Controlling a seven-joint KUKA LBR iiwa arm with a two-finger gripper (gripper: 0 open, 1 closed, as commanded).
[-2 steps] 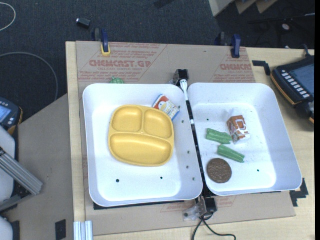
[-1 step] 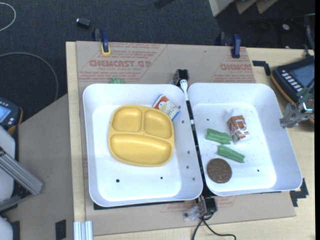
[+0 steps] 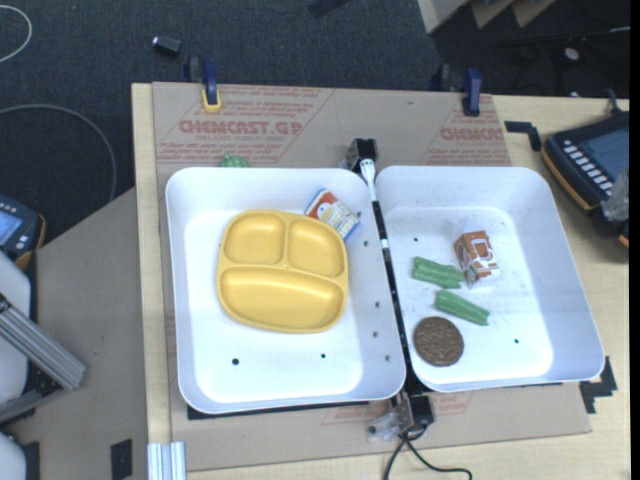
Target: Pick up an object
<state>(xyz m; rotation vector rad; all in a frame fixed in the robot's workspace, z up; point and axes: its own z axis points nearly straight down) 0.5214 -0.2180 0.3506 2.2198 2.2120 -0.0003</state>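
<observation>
On the surface (image 3: pixel 300 133) we see the left bin (image 3: pixel 192 318) holding a yellow divided plate (image 3: pixel 284 283) with a small printed carton (image 3: pixel 333 212) touching its far edge. The right bin (image 3: pixel 560 278) holds an orange-and-white packet (image 3: pixel 476 256), two green pieces (image 3: pixel 437 272) (image 3: pixel 461 307) and a brown round disc (image 3: pixel 438 340), all lying loose. We cannot tell the end effector's state.

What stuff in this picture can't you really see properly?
- Small carton, camera view: its lower part sits behind the yellow divided plate, and its printing is too small to read.
- Orange-and-white packet, camera view: label too small to read.
- Black-and-yellow device, camera view: cut off by the right side.
</observation>
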